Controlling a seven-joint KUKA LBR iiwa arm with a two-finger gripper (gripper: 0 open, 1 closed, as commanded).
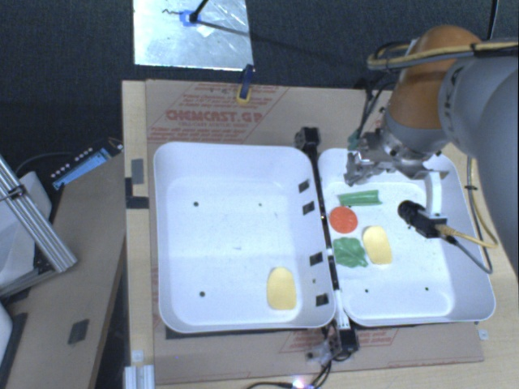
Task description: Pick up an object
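The bench (203, 108) carries two shallow white bins side by side; the left bin (235, 233) is the larger-looking of the pair, and the right bin (422, 290) sits touching it along a black-clipped seam. The grey arm (478, 96) reaches in from the right over the far end of the right bin; its gripper (357, 171) hangs just above the bin's far left corner, and whether its claw is wide or narrow cannot be told. A yellow piece (281, 288) lies alone near the left bin's near right corner; in the right bin a second yellow piece (377, 245) lies beside a dark green leafy item (349, 252); a long green pod (359, 198) lies just below the gripper; a small red disc (344, 220) sits between pod and leafy item.
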